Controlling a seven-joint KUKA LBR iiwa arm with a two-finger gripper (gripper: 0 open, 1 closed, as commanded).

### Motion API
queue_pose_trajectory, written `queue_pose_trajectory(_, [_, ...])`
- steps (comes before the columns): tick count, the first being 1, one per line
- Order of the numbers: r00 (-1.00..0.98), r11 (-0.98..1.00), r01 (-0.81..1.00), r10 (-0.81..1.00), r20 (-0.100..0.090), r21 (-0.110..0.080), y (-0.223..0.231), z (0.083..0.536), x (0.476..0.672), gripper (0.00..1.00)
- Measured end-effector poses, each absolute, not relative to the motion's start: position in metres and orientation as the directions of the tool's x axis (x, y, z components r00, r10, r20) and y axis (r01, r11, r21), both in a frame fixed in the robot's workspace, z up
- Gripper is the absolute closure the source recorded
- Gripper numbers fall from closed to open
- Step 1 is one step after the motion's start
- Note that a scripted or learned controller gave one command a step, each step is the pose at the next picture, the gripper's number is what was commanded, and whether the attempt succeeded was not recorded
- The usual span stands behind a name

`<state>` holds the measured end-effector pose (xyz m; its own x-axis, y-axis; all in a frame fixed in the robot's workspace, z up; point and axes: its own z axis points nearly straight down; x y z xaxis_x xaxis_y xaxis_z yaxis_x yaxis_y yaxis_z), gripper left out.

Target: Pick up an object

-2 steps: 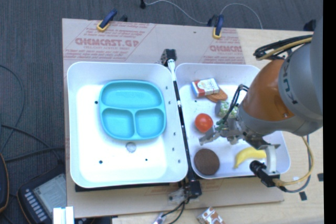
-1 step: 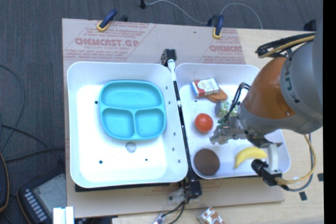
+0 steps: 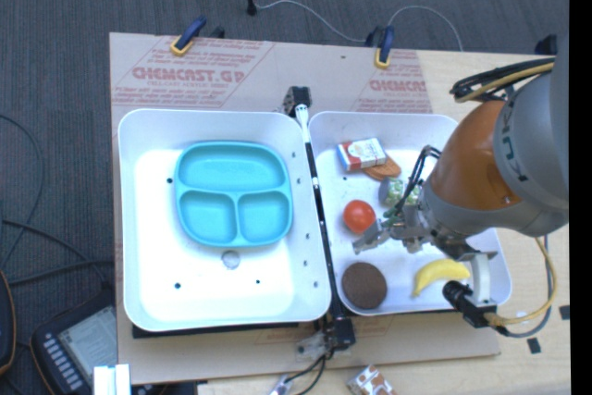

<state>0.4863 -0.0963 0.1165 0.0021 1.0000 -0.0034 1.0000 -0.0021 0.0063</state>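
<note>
Arm (image 3: 504, 162) bulk, grey with its orange band, rises highest toward the lens and leans over the right bin (image 3: 326, 199) from the desk's right edge. Beneath it the jaws (image 3: 393, 231) hang low near the bin's middle, just right of the tomato (image 3: 360, 216); whether they stand wide or narrow I cannot tell, and nothing shows gripped between them. Outward from there: a greenish item (image 3: 396, 191) sits just behind, a small box (image 3: 362, 153) and an orange piece (image 3: 383, 169) lie toward the bin's far edge, a brown disc (image 3: 363, 284) rests at its near-left corner, and a banana (image 3: 437, 274) lies by the near-right corner. A blue tray (image 3: 235, 193) occupies the left bin (image 3: 134, 199). My reading is that the approach step is in hand, with the tomato the likeliest target. The next move calls for centring over it, descending, and closing squarely, since a round fruit may roll aside.
</note>
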Motion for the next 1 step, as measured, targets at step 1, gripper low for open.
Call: queue_pose_trajectory(1, [0.001, -0.001, 1.0, 1.0, -0.001, 0.001, -0.0966, 0.0871, 0.4842, 0.0])
